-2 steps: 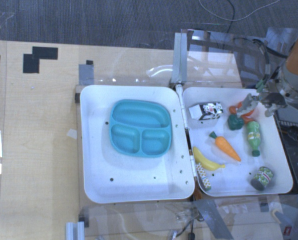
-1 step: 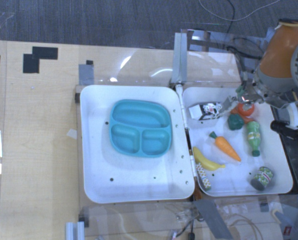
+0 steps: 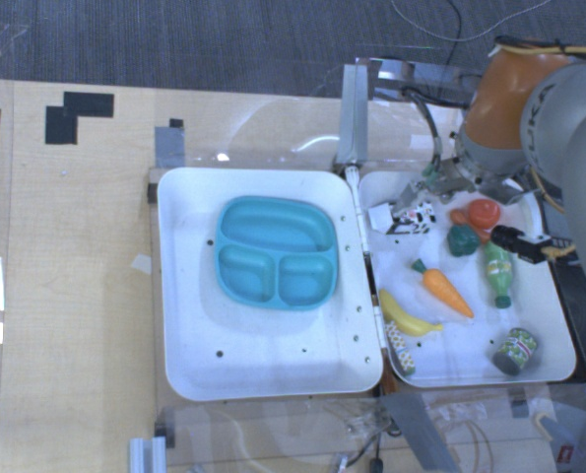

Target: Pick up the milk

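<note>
Blue divided tray (image 3: 276,251), orange carrot (image 3: 445,292), yellow banana (image 3: 407,315), black-and-white spotted milk carton (image 3: 409,219), green bottle (image 3: 498,275)

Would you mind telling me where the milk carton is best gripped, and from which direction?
Probably across the milk carton's long flat sides at mid-body, coming from above. It seems to lie on its side in the right bin's back-left corner, close to the left wall, so a sideways approach looks cramped. The end effector is just beside it.

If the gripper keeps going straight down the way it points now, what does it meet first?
Most likely the milk carton, lying just below and left of the gripper in the right bin. Depth is hard to judge here.
</note>
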Controlling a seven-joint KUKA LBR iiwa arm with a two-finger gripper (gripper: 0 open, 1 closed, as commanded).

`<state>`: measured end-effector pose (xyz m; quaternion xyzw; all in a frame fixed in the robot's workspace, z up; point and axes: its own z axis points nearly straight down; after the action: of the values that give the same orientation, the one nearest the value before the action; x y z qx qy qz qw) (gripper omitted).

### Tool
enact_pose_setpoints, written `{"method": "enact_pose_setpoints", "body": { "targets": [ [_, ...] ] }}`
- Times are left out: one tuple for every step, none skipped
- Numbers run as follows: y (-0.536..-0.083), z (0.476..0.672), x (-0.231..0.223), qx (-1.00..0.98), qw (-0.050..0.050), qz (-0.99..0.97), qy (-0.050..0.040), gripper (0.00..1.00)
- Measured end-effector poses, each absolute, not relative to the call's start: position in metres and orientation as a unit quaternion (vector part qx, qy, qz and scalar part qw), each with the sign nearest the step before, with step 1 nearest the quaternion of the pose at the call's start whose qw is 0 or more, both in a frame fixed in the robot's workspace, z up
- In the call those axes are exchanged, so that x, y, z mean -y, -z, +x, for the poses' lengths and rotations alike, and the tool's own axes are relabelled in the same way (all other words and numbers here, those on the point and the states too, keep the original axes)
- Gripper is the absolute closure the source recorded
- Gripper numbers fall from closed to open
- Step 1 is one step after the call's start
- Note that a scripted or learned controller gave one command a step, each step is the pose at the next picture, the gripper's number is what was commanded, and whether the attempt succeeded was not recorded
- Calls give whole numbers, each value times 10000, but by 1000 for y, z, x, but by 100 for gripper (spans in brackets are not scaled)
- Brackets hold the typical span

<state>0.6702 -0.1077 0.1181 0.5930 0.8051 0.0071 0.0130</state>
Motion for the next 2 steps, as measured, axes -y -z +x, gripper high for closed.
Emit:
{"method": "enact_pose_setpoints", "body": {
  "targets": [
    [-110,677,101,-8170,108,5765,-19,0],
    [-110,666,100,-8245,241,5653,-91,0]
  ]
}}
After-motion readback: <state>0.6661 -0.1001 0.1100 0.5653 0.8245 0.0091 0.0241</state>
